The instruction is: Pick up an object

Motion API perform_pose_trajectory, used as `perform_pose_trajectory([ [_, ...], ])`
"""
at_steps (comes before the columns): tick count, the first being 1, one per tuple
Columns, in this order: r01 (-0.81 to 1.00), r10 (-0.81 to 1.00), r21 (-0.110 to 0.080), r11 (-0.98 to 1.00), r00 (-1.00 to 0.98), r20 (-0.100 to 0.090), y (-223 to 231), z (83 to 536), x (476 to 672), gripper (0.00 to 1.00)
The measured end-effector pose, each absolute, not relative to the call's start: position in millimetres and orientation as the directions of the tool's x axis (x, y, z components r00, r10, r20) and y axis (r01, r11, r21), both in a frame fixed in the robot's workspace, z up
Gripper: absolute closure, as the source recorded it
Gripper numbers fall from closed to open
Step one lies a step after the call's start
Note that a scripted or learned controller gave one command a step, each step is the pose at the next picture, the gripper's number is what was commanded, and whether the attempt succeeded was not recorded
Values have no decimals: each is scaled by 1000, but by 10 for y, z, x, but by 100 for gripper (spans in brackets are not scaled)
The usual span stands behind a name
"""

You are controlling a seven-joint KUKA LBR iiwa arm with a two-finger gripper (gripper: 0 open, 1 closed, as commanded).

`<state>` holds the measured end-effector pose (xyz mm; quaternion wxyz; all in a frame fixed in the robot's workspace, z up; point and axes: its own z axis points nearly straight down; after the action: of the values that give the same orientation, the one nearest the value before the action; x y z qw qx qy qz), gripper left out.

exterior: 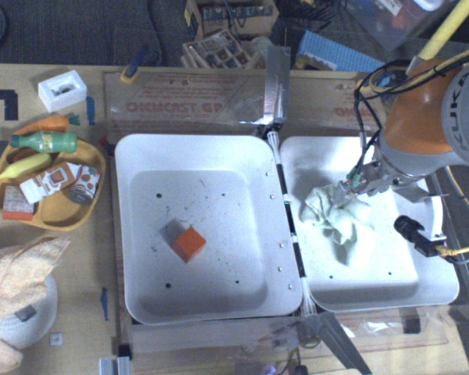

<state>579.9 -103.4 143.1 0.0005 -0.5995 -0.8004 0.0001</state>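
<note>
At right of frame, the gripper [353, 186] touches a crumpled pale cloth [331, 213]; whether its fingers are parted, I cannot tell.

Two bins stand side by side in the middle of the frame. A block [190, 244] lies in the left bin [141, 162]. A cloth [332, 217] lies in the right bin [391, 280]. A bowl [62, 213] stands on the surface [8, 80] at the left.

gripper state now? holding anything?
Gripper: down in the right bin at the pale cloth; open or shut cannot be told, and no hold is visible.
</note>
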Motion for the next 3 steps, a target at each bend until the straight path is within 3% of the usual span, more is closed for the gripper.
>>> perform_pose_trajectory([
  [1,950,950,6,313,-313,-3,-1270,1038,5325,0],
  [2,908,908,24,418,-418,-18,-1103,986,5978,0],
  [3,916,916,3,401,-401,-3,-1164,1257,5767,0],
])
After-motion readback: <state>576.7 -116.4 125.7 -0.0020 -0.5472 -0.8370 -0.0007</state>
